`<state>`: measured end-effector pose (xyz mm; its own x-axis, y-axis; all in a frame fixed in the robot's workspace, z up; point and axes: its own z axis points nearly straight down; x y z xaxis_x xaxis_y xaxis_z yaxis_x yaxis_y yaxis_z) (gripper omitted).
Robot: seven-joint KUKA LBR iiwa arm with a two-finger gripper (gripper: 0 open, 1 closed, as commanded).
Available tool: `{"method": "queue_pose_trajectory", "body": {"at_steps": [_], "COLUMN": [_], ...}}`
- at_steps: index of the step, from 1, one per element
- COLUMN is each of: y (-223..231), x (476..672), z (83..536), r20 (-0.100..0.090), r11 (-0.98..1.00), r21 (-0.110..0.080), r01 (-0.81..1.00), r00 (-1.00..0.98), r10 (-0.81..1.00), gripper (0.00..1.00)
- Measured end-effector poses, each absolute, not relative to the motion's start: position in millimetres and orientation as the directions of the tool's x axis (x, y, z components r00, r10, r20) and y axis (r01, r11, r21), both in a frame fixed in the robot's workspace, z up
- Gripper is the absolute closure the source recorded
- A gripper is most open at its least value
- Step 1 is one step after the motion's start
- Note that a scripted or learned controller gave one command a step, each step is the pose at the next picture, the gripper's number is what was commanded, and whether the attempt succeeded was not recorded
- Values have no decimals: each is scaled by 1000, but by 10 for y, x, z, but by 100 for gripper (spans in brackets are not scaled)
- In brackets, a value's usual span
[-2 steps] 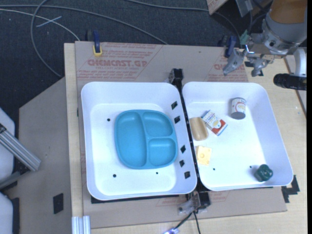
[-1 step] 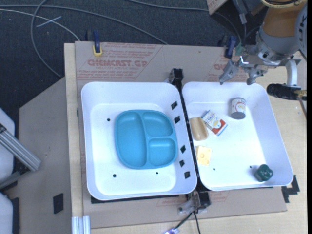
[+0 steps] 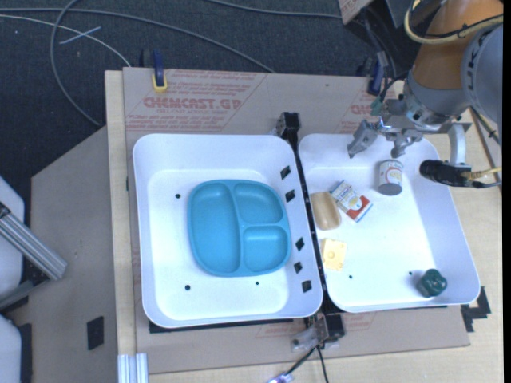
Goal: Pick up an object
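The arm reaches in from the right, and its claw hangs over the far end of the right bin, its two fingers spread apart with nothing between them. Just beside it, a little nearer, a small grey can lies in that bin. Toward the divider sit a red and white box, a tan bread-like piece and a yellow cheese-like wedge. A dark green lump rests in the near right corner. The left bin holds a blue divided plate.
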<state>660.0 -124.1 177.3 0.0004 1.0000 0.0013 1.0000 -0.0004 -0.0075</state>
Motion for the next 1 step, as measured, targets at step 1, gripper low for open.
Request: {"method": "queue_pose_trajectory", "body": {"at_steps": [1], "y": [-1225], "x": [6611], "z": [1354], "r20": [1], "r11": [0], "r21": [-5], "r01": [1000], "r00": [0], "r10": [1000], "gripper": [0]}}
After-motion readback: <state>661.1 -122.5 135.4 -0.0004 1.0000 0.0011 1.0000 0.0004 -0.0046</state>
